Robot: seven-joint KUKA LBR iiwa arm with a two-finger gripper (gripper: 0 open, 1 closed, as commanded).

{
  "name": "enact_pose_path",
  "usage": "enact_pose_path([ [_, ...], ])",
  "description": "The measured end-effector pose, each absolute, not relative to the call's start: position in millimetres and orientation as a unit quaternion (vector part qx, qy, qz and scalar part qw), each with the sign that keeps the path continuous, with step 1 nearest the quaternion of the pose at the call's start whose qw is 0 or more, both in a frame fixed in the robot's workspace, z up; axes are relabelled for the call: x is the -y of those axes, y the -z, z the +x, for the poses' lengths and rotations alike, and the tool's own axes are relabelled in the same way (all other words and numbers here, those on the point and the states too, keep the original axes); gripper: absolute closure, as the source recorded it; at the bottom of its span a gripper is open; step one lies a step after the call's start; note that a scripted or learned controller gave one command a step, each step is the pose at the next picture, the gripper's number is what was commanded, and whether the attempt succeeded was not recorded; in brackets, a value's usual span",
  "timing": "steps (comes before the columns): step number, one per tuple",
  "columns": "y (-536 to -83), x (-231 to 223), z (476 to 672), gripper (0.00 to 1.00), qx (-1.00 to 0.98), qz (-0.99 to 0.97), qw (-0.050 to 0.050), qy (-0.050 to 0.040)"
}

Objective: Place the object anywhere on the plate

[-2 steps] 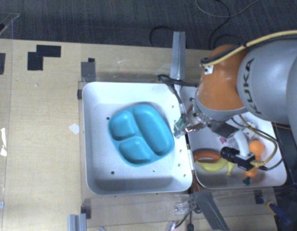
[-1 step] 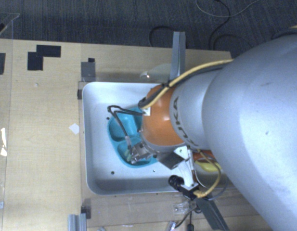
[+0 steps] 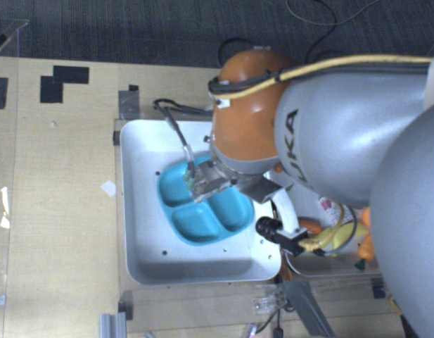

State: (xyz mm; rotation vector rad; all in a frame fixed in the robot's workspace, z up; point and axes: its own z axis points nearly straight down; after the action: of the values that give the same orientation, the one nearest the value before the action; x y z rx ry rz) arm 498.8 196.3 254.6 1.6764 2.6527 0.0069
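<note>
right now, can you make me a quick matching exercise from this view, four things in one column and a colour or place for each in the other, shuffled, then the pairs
Things:
1. plate
2. pincer
3. band above the wrist
4. cable over the arm

Colour or place:
A. orange
B. yellow
C. blue, divided into compartments, lying in the left bin
D. over the plate's upper part

Pairs: 1-C, 2-D, 3-A, 4-B
</note>
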Motion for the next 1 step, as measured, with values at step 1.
enact_pose_path([
  [1,-233.1,-225.8,486.9,1.00,-0.812,0.583,0.000,-0.0008],
])
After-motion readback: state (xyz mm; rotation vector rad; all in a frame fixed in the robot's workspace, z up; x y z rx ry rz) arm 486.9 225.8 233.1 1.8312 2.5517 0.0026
